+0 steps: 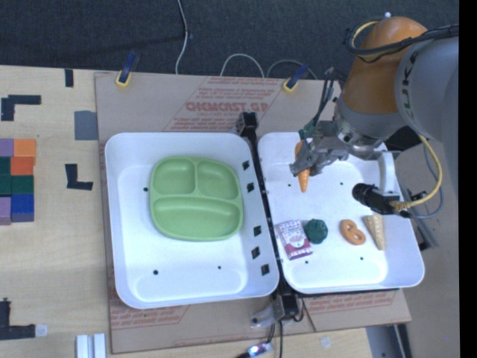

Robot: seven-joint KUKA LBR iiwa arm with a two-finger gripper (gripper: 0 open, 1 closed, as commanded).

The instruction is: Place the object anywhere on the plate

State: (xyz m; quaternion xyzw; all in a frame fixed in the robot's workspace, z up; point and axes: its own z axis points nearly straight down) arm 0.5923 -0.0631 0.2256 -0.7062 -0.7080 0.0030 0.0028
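Matt green plastic plate (197, 198) in a smooth, glossy white plastic bin (127, 222).

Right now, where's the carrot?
The carrot is in the right bin, upper-left area, at the gripper, above the pink packet.

Plate (197, 198) in left bin (123, 200); carrot (302, 177) probably right.

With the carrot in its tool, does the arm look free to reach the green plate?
Probably yes. The tool holds the small orange carrot above the right white bin, and the green sectioned plate lies bare in the left bin with nothing between them.
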